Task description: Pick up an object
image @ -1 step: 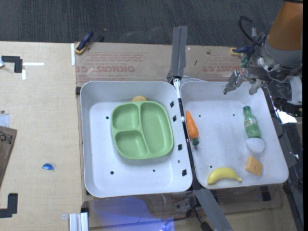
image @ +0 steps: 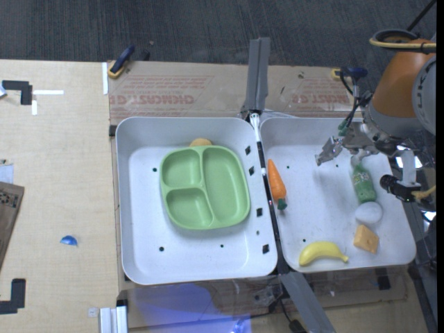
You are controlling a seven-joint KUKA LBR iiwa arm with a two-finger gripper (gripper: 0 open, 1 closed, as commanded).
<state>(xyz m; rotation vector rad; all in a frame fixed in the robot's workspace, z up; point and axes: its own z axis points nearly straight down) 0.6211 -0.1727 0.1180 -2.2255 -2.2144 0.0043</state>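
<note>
In the right bin (image: 305, 207) lie a carrot (image: 276, 180) against the left wall, a green bottle (image: 362, 184), a white ball (image: 368, 213), an orange wedge (image: 366, 238) and a banana (image: 322, 253) near the front. My gripper (image: 329, 151) hangs over the bin's back middle, to the left of the bottle and to the right of the carrot, with bare white floor under it. I see nothing held in it. The left bin (image: 132, 207) holds a green divided plate (image: 205, 186), and a small yellow thing (image: 200, 143) peeks out behind the plate.
A grey divider bar (image: 258, 75) runs down between the bins. The arm's orange band (image: 402, 82) and cables crowd the right bin's back right corner. Left of the bins, the wooden bench (image: 55, 186) bears a small blue piece (image: 68, 241).
</note>
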